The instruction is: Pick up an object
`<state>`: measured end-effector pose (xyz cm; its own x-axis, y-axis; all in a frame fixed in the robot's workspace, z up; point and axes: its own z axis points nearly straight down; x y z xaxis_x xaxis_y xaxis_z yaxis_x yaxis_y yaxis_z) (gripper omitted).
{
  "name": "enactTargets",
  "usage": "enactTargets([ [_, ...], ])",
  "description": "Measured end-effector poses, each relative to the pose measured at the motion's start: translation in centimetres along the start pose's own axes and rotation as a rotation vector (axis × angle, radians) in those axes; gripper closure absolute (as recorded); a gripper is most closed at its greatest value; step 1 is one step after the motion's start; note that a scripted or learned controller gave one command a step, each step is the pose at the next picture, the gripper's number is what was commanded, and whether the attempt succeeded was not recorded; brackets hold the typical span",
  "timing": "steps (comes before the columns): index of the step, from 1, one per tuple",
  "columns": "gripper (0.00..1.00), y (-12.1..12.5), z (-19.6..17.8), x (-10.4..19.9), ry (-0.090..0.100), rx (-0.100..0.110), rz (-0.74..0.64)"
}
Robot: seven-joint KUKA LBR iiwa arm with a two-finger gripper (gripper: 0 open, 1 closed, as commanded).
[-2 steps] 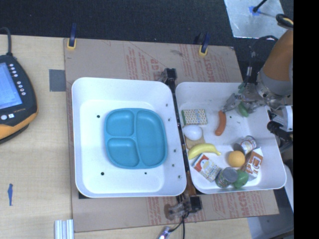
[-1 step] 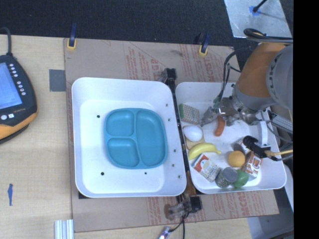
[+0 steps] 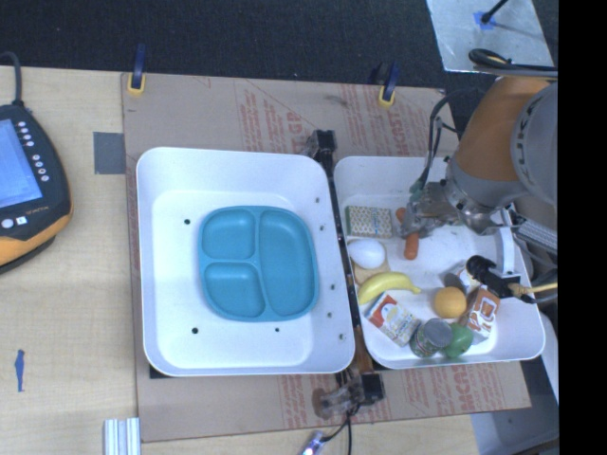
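The tool (image 3: 414, 218) hangs low in the right bin (image 3: 531, 349), just above the small reddish sausage (image 3: 411, 246); its opening I cannot tell; best drop straight, centred, clear of the egg (image 3: 367, 253).

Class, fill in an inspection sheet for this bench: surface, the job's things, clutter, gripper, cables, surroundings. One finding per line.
Surface: brown cardboard sheet on a wooden bench, held by clamps, bearing two shallow white bins.
Job's things: right white bin holds a white egg, yellow banana, orange round fruit, small orange-red carrot-like piece, metal tin and small packets.
Clutter: blue three-compartment plate in the left white bin.
Gripper: gripper low over the right bin, beside the carrot-like piece; hold cannot be judged.
Cables: black cable along the arm.
Surroundings: orange-edged control pendant at left; dark floor behind.
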<state>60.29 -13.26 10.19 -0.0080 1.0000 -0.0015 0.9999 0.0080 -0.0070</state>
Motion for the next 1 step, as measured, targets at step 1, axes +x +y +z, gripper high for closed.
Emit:
enactTargets([
  [1,1.0,-1.92,-9.04,5.05,0.002,-0.004,0.003],
])
